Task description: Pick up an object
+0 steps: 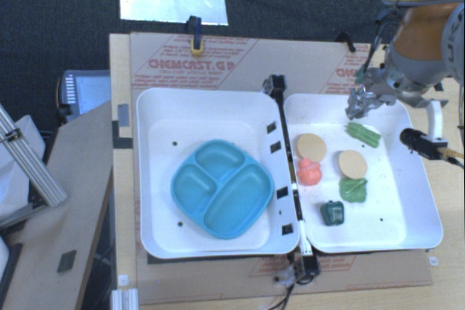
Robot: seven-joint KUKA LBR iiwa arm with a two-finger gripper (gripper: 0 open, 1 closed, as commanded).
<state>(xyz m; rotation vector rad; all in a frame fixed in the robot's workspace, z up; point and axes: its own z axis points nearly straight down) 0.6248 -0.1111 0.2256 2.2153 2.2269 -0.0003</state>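
Right bin (407,229) front open; toys (331,170) clustered centre.

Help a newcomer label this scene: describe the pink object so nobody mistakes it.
Look in the right white bin, along its left wall beside the divider. The pink lump lies just below a tan disc, touching it; it is the one pink item there.

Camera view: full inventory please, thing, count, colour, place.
Shallow plastic bins: 2, white, side by side on the bench.
Divided plastic plate: 1, light blue, left bin.
Flat round discs: 2, tan, right bin, middle.
Small rounded toy: 1, pink-orange, right bin, near divider.
Long ridged piece: 1, green, right bin, upper part.
Leafy piece: 1, green, below right disc.
Small chunky object: 1, dark teal, right bin front.
Gripper: 1, grey, above right bin's upper edge.
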